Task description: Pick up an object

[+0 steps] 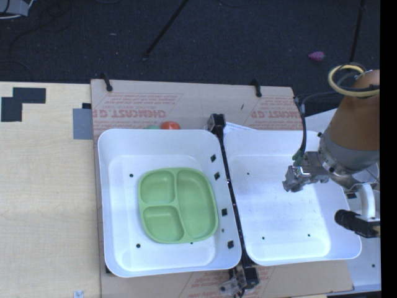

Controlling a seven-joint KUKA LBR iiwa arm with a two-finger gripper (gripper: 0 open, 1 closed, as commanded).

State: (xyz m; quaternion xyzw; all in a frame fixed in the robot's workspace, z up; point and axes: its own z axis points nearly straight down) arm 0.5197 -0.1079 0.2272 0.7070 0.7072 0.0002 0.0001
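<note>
Jaws (296, 180) over right bin (273, 241); green tray (177, 204) in left bin (118, 166).

two white bins (118, 166), one green divided plate (178, 205)

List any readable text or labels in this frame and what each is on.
Red print on the cardboard sheet behind the left bin: upside down from this camera and blurred, so I cannot read it with confidence.
A second red print of the same look on the cardboard behind the right bin: also inverted and blurred.
Faint red print on the cardboard's front edge: too small to read.
The green tray carries no text.
</note>
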